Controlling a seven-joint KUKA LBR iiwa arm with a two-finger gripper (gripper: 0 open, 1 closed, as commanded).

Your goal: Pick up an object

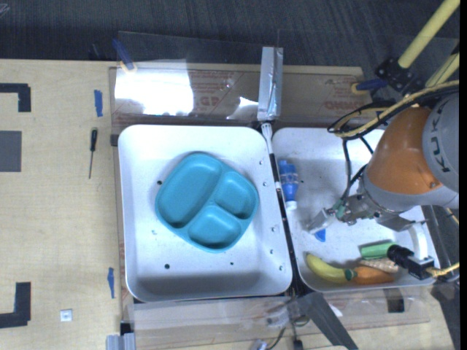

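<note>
- Banana (326, 268): yellow, curved, lying flat at the near edge of the right bin (314, 148), long axis left to right, its right end touching the carrot (373, 273).
- Marker (378, 250): green, just above the carrot, pointing the same way.
- Gripper (321, 223): low over the bin floor, above the banana; whether it is parted or closed, I cannot tell.
- Blue plate (208, 200): in the left bin (139, 195).

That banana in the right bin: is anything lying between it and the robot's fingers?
Nothing visible does. The gripper hangs over bare white floor of the right bin, and the banana lies just below it near the front wall, uncovered. The carrot and green object lie off to the banana's right.
</note>
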